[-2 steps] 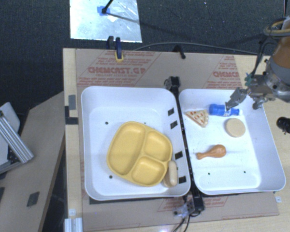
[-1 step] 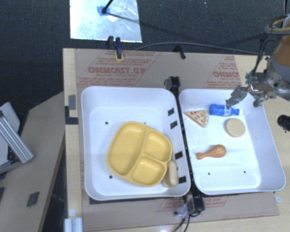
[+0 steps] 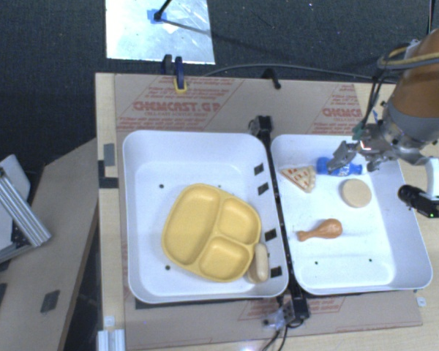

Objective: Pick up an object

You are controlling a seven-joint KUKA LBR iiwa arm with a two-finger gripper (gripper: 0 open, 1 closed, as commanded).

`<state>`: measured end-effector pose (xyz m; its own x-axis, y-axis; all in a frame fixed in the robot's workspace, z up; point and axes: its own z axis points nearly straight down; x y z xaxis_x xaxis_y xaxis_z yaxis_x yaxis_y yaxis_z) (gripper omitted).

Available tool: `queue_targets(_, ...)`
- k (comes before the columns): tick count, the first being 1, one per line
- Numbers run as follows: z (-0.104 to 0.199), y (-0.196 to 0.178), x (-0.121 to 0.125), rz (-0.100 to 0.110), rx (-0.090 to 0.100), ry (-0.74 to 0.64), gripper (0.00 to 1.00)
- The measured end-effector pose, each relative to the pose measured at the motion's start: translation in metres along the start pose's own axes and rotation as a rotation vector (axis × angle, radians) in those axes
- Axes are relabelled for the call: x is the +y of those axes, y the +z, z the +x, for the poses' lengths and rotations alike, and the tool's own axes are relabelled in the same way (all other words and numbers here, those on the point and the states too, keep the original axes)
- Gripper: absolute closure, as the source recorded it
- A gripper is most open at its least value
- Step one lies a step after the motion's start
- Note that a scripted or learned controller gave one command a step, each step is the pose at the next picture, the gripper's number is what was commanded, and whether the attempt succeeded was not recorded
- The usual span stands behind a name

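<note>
In the right bin point(image 3: 406, 269), my gripper point(image 3: 359, 157) hovers at the far side with its fingers spread, open. Just under and to the left of it lies a small blue object point(image 3: 331, 167), partly hidden by the left finger point(image 3: 344, 154). I cannot tell whether the fingers touch it. A pizza slice point(image 3: 299, 177) lies to the left of the blue object. A round tan cookie point(image 3: 356, 193) sits just in front of the gripper. Nearer the bin's middle lies a chicken drumstick point(image 3: 321, 230).
The left bin point(image 3: 143, 196) holds a yellow divided tray point(image 3: 211, 231) with a beige bread roll point(image 3: 260, 262) against its front right corner. A black divider point(image 3: 274, 203) runs between the bins. The arm point(image 3: 423, 93) comes in over the right bin's far right corner.
</note>
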<state>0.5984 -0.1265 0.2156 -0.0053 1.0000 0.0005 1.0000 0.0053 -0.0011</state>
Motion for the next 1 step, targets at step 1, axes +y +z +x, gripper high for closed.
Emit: queue_targets(1,0.0053,0.0440,0.0045,0.000,0.000,0.000,0.00)
